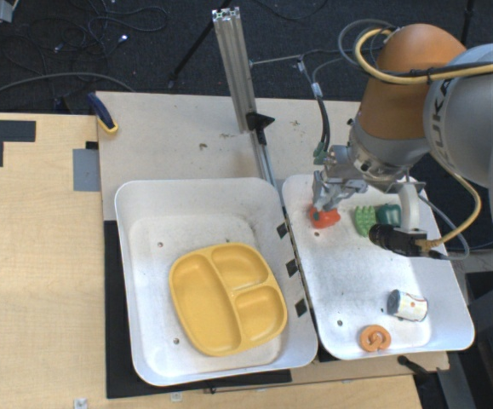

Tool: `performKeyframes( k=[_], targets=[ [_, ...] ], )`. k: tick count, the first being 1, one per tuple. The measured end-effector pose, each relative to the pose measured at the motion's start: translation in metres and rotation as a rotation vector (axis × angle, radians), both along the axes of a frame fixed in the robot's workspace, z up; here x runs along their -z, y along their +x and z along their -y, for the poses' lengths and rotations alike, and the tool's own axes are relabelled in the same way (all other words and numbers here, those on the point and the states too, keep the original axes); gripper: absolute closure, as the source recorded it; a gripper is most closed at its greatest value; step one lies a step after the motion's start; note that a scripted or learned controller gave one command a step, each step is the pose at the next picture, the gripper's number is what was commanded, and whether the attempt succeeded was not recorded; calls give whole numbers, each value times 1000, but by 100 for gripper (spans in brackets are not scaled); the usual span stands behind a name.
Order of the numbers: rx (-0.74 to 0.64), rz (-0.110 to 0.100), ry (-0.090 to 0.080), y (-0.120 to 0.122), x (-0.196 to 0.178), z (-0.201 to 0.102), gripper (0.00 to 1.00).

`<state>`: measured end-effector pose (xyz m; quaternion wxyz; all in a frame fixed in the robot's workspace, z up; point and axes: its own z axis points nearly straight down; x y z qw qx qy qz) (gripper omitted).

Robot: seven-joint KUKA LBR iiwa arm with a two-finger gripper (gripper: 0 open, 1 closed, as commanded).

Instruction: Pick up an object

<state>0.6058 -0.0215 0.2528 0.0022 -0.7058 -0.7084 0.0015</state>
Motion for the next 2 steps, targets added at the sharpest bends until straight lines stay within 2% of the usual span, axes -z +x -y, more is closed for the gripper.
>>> performKeyframes(
  k=[1, 2],
  targets=[
    [0, 0, 0, 9, 17, -49, 100],
    [-1, 0, 0, 6, 18, -93, 100]
  ],
)
